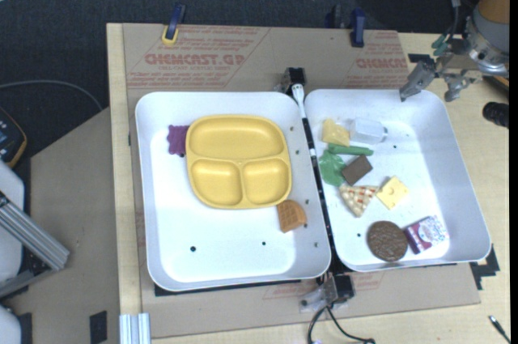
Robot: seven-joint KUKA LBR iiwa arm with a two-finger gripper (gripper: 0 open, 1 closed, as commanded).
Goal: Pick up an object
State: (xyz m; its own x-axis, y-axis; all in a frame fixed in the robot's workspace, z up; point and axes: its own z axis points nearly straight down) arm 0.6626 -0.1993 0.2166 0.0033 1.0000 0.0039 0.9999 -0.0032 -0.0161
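Arm enters at upper right; gripper (430, 83) hangs over the right bin's (461, 164) far rim, fingers spread, nothing between them. Right bin: about eight toy foods (360, 172). Left bin (154, 197): one yellow tray (239, 160), two foods.

The right bin (461, 172) holds small food pieces: a yellow cheese wedge (392, 193), a brown round cookie (387, 240), a pizza slice (357, 197), a green piece (332, 170) and a purple-white wrapper (426, 233), all lying flat mid-right of frame.
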